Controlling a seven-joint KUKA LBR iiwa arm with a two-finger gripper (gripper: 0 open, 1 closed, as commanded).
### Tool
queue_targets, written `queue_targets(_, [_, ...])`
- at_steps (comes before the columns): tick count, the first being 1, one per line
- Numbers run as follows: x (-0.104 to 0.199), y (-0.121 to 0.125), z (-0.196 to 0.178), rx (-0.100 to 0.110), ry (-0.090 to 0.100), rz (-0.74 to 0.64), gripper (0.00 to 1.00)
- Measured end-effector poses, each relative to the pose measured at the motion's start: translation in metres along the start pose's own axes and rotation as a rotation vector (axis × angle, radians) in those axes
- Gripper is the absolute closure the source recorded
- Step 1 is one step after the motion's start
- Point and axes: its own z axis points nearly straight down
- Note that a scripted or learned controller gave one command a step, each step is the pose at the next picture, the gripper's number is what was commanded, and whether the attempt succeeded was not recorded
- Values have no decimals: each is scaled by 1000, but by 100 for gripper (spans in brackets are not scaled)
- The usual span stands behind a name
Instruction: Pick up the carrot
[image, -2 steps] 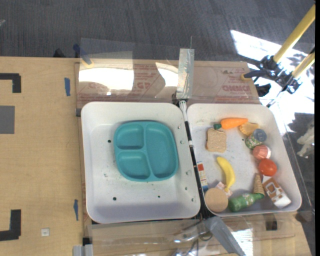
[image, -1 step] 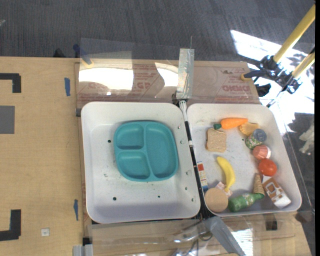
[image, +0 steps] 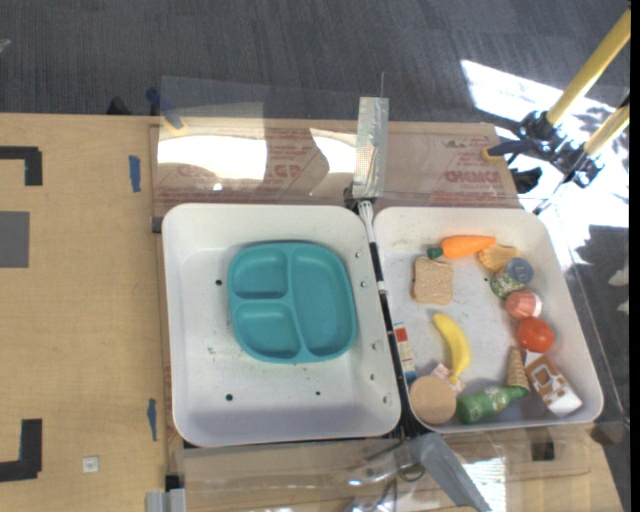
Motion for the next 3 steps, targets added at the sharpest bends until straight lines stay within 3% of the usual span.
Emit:
queue_targets(1, [1,1,16,-5,6,-307,100])
queue_targets(3, [-4,2,-9,2,-15,-304,100])
